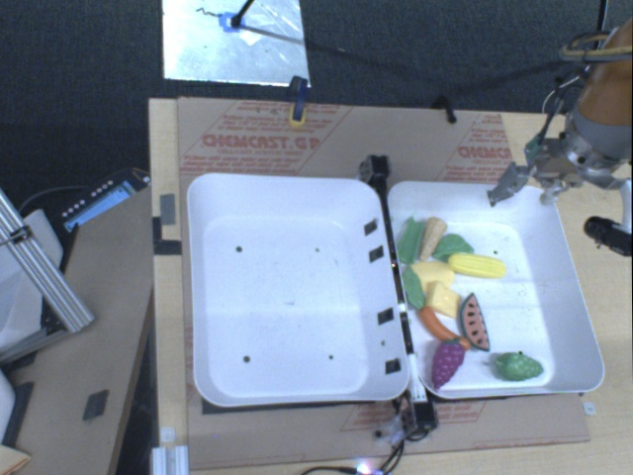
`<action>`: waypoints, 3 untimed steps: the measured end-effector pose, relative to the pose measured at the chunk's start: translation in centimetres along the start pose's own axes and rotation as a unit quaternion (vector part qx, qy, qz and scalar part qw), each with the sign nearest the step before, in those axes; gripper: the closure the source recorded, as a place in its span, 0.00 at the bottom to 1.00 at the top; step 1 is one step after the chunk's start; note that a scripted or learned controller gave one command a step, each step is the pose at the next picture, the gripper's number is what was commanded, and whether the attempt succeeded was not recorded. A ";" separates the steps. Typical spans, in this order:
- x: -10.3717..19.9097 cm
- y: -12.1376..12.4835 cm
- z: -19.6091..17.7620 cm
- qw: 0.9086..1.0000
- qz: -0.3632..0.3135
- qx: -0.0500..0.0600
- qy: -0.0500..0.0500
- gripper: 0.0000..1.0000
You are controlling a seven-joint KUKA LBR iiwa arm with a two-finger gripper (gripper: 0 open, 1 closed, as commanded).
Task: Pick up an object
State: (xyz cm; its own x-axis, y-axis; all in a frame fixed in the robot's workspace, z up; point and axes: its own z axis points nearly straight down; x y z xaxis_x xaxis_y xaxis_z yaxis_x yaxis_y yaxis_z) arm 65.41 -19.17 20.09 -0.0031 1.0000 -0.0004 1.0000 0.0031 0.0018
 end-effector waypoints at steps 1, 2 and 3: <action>0.6 -5.5 11.2 1.000 0.001 0.005 0.002 0.00; 2.5 -10.0 11.7 1.000 0.001 0.003 0.001 0.00; 2.3 -9.7 10.5 1.000 0.000 -0.001 0.000 1.00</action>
State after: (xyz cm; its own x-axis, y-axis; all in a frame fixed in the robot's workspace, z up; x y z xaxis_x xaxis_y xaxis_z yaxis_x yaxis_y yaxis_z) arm 55.74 -16.86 9.56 -0.0023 1.0000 -0.0013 1.0000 0.0023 0.0042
